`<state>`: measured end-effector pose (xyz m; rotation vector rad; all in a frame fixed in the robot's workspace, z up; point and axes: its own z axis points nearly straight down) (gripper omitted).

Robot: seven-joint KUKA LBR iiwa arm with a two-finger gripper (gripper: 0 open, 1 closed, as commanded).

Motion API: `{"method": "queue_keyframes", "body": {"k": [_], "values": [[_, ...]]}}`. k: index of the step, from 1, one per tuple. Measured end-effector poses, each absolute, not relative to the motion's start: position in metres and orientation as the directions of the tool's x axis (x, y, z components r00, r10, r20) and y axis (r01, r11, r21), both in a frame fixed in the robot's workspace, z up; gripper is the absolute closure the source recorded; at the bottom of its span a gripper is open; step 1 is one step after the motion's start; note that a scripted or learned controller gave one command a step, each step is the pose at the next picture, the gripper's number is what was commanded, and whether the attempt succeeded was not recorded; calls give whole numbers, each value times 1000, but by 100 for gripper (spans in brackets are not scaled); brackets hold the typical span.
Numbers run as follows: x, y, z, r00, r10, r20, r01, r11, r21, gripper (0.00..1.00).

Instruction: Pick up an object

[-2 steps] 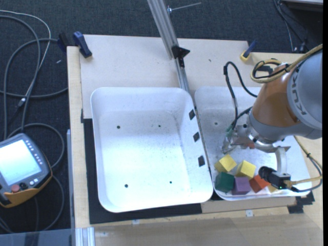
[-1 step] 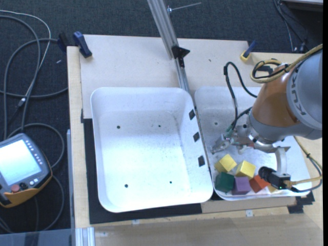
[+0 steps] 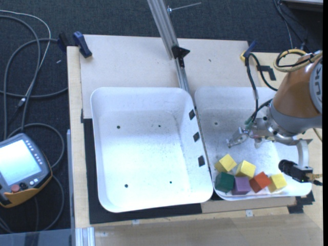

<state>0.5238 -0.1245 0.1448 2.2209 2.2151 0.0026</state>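
Right bin (image 3: 215,111) holds six small cubes bunched at its near edge: front row green cube (image 3: 224,181), purple cube (image 3: 241,185), red cube (image 3: 260,181), yellow cube (image 3: 278,182) at right; just behind them two more yellow cubes (image 3: 226,163) and (image 3: 246,168). Green touches purple, purple touches red, cluster tight. Left bin (image 3: 143,147) has bare white floor with dark specks and a few black dots. Bins sit side by side, rims touching, on a tan worktop (image 3: 128,60). Hand (image 3: 239,137) hangs over the right bin's middle, just behind the cubes, apart from them; nothing between its fingers, cannot tell if released or clenched. Grey arm with orange band (image 3: 294,94) comes in from the right, cables looped over it. Aluminium bar (image 3: 161,19) slants over the far worktop. Blue clamp (image 3: 82,43) at far left corner. Teach pendant (image 3: 20,170) on dark floor at left
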Motion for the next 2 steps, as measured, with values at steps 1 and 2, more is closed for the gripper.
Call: {"method": "queue_keyframes", "body": {"k": [1, 2], "values": [[503, -82, 97, -3, 1000, 5, 1000, 3, -7, 0], [561, -95, 100, -2, 1000, -1, 1000, 2, 5, 0]]}}
